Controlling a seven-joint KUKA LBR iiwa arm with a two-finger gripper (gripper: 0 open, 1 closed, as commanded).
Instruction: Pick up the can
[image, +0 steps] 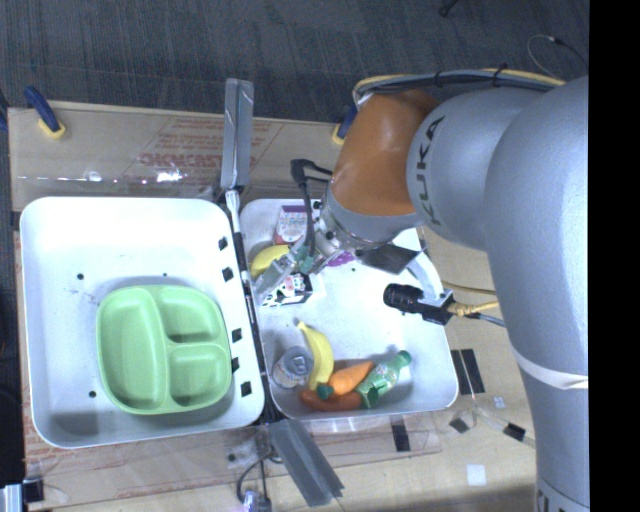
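Nearest us, at the right bin's (440, 395) front edge, the can (291, 367) stands upright against the banana (319, 355). Our hand (300, 262) (low among clutter, whether spread or closed we cannot tell) sits toward the back edge, so the can lies straight frontward of it.

2 white bins (60, 225), 1 green tray (165, 350), 1 can (292, 367), 2 bananas (320, 352), 1 carrot (350, 380), 1 green bottle (388, 375)

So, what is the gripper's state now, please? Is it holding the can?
Gripper: low in the right bin's upper-left corner; state cannot be told. The can lies apart, not held.
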